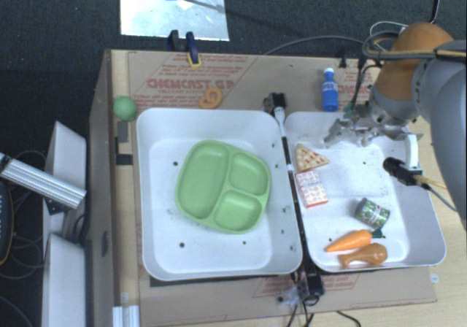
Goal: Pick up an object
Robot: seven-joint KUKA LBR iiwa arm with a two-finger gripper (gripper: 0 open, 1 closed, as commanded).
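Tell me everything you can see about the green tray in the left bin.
The green tray is pale green, looks like plastic, has rounded corners and is divided into three compartments: one long at its left, two smaller at its right. It lies flat, slightly turned, near the middle of the left bin, right side up. Nothing is in it, and nothing except the bin floor touches it.

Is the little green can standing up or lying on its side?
Lying on its side. The green can in the right bin shows its long side, with one round end facing sideways.
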